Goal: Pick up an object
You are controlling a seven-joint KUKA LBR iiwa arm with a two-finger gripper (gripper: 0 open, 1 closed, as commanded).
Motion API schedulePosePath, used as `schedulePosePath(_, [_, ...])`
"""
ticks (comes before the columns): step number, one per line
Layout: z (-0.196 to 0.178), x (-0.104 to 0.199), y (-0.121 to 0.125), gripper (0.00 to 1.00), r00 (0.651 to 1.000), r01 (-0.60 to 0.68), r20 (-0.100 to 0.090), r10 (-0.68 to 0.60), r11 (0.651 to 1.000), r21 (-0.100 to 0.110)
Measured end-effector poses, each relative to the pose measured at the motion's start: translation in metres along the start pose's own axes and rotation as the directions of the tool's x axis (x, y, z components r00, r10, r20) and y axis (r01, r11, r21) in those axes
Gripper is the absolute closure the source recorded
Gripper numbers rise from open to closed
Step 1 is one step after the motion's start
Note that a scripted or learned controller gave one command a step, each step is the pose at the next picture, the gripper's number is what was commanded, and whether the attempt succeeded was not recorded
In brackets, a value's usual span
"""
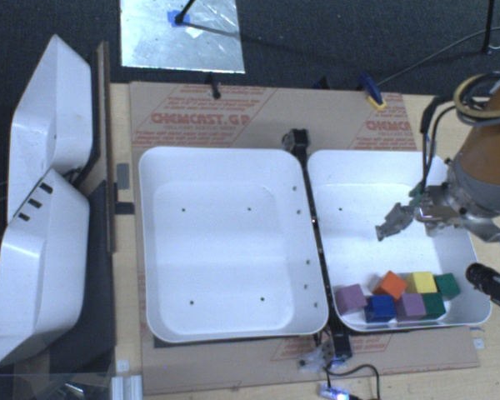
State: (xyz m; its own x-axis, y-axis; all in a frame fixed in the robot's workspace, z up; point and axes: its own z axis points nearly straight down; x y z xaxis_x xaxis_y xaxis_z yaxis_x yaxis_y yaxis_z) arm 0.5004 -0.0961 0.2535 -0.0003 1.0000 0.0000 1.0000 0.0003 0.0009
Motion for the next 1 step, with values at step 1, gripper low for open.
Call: schedulePosePath(1, [-0.0163, -0.0173, 0.1105, 0.00, 1.000, 0.001, 0.001, -0.001, 1.000, -0.001])
